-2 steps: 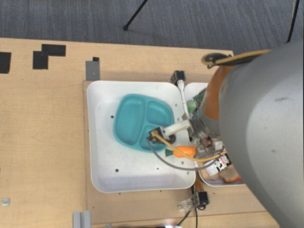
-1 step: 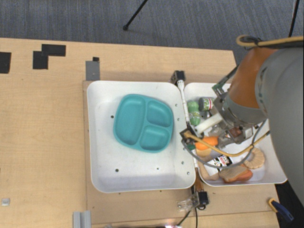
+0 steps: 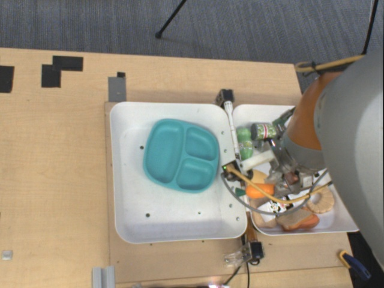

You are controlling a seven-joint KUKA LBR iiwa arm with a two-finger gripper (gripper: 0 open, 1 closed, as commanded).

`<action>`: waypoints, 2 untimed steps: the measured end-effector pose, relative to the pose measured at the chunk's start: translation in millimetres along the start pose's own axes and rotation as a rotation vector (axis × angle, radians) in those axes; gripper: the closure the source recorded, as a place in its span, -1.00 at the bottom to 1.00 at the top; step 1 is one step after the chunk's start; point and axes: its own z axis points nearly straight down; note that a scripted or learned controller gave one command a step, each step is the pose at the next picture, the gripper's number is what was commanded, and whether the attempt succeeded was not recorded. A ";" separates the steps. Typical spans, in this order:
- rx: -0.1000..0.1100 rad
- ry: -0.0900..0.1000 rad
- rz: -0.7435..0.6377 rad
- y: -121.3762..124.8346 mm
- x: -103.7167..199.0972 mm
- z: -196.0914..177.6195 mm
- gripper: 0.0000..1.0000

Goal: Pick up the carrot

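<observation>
Orange against the white of the right bin (image 3: 345, 224), the carrot (image 3: 260, 190) lies near that bin's left wall, just beside the divider between the two bins, its green top pointing left. The gripper (image 3: 287, 177) hangs low over the clutter just to the carrot's right, close to it, though whether it touches the carrot is not clear. Cables and the wrist body crowd that spot, so I cannot tell whether the fingers are apart or together, and nothing orange shows between them. By this look the carrot is not yet grasped: it seems to rest among the other things, not lifted.

Around it lie a pale stick-like piece (image 3: 259, 159) just above, a green bottle (image 3: 261, 131) further up the bin, a round tan slice (image 3: 320, 202) and a brownish-red lump (image 3: 298, 222) towards the bin's near edge. Thin cables loop over the carrot's end and across the divider.

Further out, the arm (image 3: 351, 143) fills the right side, its orange band (image 3: 305, 122) above the wrist. The left bin (image 3: 129, 221) holds a teal divided plate (image 3: 181, 155), well apart from the carrot. Both bins sit on the tan worktop (image 3: 54, 179).

So the approach looks done or nearly so; the closing on the carrot, if not yet made, and the lift out of the bin are left. The crowding suggests a neighbour could be caught instead.
</observation>
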 end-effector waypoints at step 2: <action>0.000 0.002 0.054 45.8 -11.7 12.2 -1.00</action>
